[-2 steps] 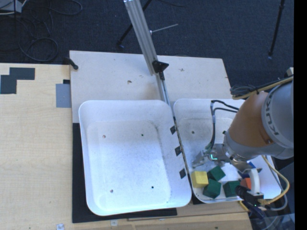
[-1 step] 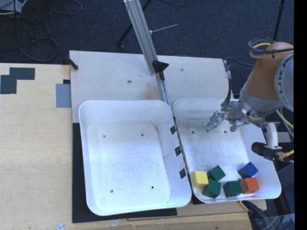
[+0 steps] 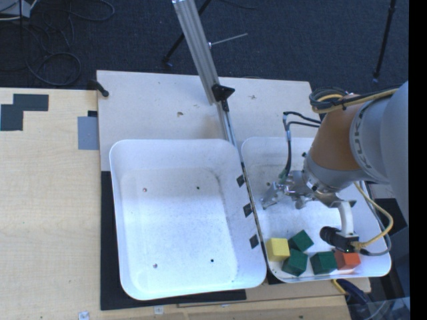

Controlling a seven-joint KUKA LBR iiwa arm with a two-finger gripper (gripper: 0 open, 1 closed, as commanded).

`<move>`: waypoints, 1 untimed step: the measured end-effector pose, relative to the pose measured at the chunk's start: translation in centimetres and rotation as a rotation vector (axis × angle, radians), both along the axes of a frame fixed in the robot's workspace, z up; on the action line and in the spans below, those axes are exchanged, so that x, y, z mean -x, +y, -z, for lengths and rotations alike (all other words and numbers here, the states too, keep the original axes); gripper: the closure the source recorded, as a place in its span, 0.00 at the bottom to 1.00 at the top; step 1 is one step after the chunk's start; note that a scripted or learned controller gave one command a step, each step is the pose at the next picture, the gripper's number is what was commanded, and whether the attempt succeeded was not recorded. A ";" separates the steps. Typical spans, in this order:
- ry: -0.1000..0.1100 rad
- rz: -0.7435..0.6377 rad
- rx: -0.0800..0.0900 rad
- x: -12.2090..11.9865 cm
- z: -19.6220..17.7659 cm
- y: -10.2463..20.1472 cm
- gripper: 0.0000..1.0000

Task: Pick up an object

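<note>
Several small blocks lie in the near corner of the right bin (image 3: 267,153): a yellow block (image 3: 278,248), three green blocks (image 3: 301,240) (image 3: 295,263) (image 3: 323,263) and an orange block (image 3: 347,260). My gripper (image 3: 282,201) hangs over the middle of the right bin, above and a little behind the blocks, close to the bin's left wall. It is open, and nothing sits between its fingers. The grey arm with its orange band (image 3: 333,145) reaches in from the right and covers the bin's right side.
The left bin (image 3: 133,159) stands beside the right one, sharing a divider edge with black clips (image 3: 247,209). A slanted metal rail (image 3: 200,52) rises behind the bins. Cables (image 3: 377,212) loop beside the wrist.
</note>
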State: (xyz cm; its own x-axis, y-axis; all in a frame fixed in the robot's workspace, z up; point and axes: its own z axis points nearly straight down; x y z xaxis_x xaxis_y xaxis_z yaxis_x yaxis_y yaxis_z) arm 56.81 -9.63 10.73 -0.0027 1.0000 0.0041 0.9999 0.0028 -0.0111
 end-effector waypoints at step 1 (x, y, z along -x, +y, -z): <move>-0.014 -0.001 0.001 2.4 -8.7 5.1 0.00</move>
State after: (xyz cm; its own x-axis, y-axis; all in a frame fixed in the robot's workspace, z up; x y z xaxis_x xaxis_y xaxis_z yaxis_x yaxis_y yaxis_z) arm 54.39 -4.50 19.43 -0.0042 1.0000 0.0028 1.0000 0.0042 0.0029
